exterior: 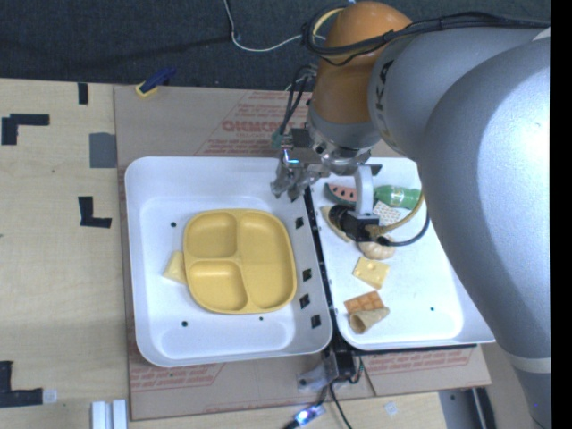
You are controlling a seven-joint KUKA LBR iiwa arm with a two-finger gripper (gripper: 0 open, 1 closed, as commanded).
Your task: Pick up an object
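Note:
My gripper (288, 186) hangs low over the far end of the wall between the two bins, just inside the left bin's back right corner. Nothing shows in its grasp. In the right bin (420, 315) lie a watermelon slice (342, 189), a green object (398, 197), a pale bread-like piece (376, 250), a yellow cheese wedge (371, 271) and a waffle cone (366, 310). The watermelon slice is the closest of these, a little to the gripper's right. A yellow divided plate (239, 260) fills the middle of the left bin (156, 231).
A small yellow wedge (172, 266) pokes out from under the plate's left edge. The big grey arm covers the right bin's far right part. Cardboard lies under both bins, and a cable crosses the dark backdrop behind them.

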